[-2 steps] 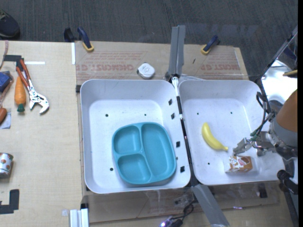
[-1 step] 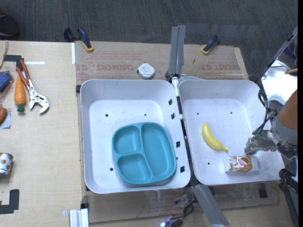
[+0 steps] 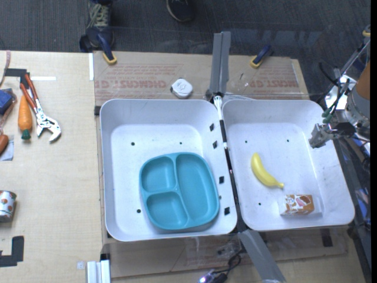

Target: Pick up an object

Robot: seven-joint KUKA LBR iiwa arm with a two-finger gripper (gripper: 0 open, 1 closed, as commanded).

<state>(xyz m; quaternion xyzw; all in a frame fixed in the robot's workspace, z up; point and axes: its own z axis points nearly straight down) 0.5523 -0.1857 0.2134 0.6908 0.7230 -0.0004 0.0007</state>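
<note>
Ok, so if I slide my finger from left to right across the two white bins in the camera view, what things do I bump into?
Blue divided plate in the left bin → banana → small snack box, both in the right bin → the robot's claw at the right bin's right edge.

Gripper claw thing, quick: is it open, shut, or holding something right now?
Gripper: cannot be told. It sits at the right bin's right edge, apart from the banana and the small carton.
</note>
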